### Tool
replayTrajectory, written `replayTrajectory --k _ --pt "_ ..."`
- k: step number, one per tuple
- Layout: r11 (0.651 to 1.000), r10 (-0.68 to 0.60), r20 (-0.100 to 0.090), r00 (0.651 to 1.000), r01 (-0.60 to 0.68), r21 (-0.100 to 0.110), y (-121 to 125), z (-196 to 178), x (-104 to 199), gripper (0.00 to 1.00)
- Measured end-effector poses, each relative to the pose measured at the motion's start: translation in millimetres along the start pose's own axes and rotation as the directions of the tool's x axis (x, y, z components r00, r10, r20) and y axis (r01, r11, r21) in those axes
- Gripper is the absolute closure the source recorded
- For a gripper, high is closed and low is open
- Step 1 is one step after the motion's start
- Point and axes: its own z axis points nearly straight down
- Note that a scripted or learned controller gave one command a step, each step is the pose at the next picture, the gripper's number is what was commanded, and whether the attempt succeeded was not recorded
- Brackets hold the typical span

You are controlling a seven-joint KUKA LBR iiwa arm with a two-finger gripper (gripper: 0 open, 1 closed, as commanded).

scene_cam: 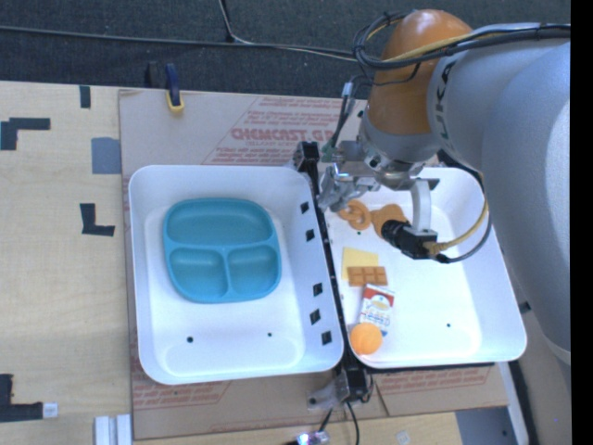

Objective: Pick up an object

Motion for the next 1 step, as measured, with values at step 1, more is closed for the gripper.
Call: replayTrajectory --k 1 --pt "1.000 0.000 -0.001 1.000 0.000 -0.002 28.5 -4.0 45.0 1.00"
